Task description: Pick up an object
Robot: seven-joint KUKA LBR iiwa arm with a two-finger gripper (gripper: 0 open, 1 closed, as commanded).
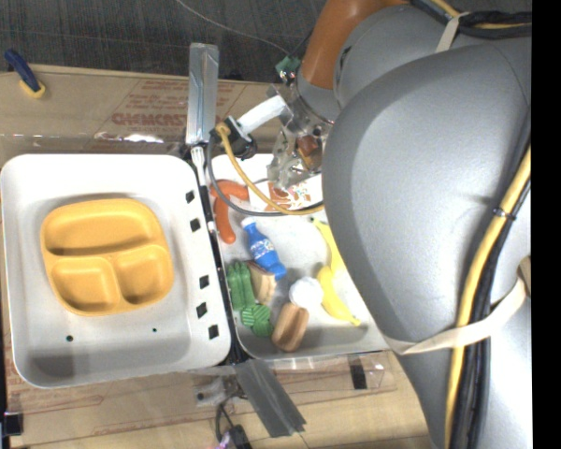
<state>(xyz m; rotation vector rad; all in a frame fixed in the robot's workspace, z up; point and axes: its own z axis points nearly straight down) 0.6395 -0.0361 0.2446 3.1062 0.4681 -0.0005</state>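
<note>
pincer down in my right bin, toys scattered just below it.

i see my pincer (294,162) at the far end of the right bin (304,349), low over a small printed white-and-red item (294,193); i cannot tell whether it is released or clenched from this angle. just left of it an orange hot dog toy (226,206) lies against the divider, long axis running near to far. nearer, a blue bottle (262,248) lies tilted, its white cap pointing up-left toward the hot dog. next come a green ridged piece (241,290), a white ball (306,293), a brown bread-like piece (290,326), and a yellow banana (333,293) whose length runs along the bin's right side, partly under the arm. well apart, in the left bin (37,363), a yellow divided tray (107,255) lies flat.
</note>
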